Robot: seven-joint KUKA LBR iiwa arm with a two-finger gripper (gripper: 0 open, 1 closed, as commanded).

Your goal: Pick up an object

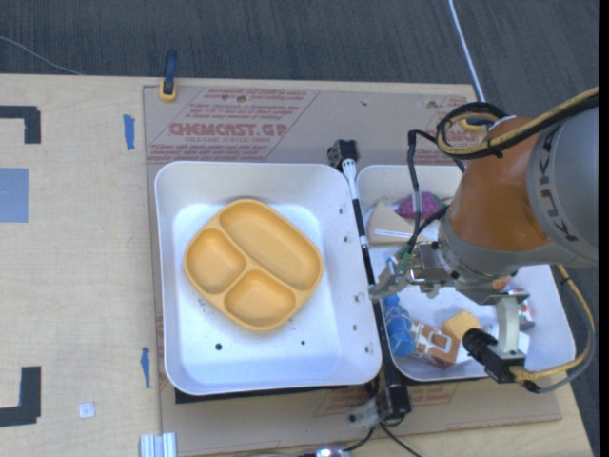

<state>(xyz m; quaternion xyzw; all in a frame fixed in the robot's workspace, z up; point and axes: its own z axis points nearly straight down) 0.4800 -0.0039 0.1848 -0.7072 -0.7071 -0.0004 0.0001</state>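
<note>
My gripper (407, 274) hangs low over the left half of the right bin (561, 336), under the grey and orange wrist (495, 208). Its tip is hidden by its own body. Several small objects lie in this bin. A purple item (420, 204) and a cream wedge (387, 222) sit at the far end. At the near end lie a blue object (399, 330), a brown-and-white piece (436, 347) and a yellow block (461, 324). I see nothing held by the gripper.
The left bin (181, 350) holds a yellow three-part plate (253, 263). A black divider (362, 236) runs between the bins. The arm covers much of the right bin's middle. Cables loop above the wrist.
</note>
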